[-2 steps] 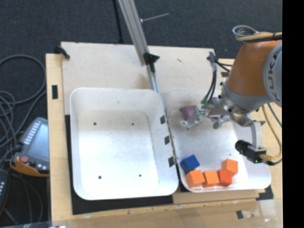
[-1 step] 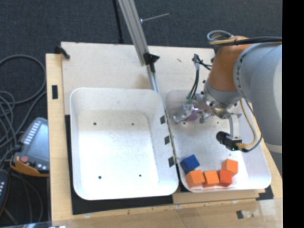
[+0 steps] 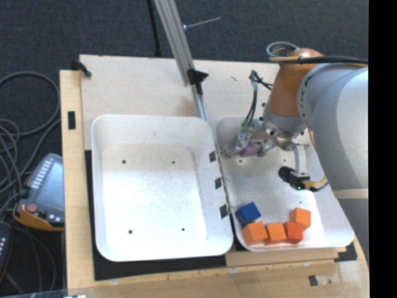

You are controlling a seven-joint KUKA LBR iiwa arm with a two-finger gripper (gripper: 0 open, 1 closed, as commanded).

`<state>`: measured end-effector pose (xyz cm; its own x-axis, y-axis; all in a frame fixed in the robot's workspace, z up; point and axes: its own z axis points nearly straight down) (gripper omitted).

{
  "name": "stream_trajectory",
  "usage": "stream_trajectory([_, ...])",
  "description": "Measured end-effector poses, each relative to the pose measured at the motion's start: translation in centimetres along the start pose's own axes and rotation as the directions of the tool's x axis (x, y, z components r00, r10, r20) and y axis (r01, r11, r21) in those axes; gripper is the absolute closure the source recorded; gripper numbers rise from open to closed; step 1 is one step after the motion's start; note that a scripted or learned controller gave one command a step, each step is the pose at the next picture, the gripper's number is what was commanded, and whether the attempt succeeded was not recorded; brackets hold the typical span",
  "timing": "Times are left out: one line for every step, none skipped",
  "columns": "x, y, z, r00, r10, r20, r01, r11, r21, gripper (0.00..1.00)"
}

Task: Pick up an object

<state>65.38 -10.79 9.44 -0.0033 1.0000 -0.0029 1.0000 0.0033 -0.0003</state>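
Note:
My gripper is low over the far left part of the right bin, below the grey arm with its orange band. A small purple object lies right at the gripper's tip; whether it is gripped cannot be made out. At the near end of the same bin lie a blue block and several orange blocks: three in a row along the near wall and one just behind them at the right.
The left bin stands beside the right one, their rims nearly touching. A slanted aluminium post rises from the bench behind the bins. A teach pendant and cables lie on the floor at the left.

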Motion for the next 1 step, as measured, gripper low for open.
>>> stream_trajectory([0.00, 0.09, -1.43, 1.000, -0.007, 0.002, 0.007, 1.000, -0.004, 1.00])
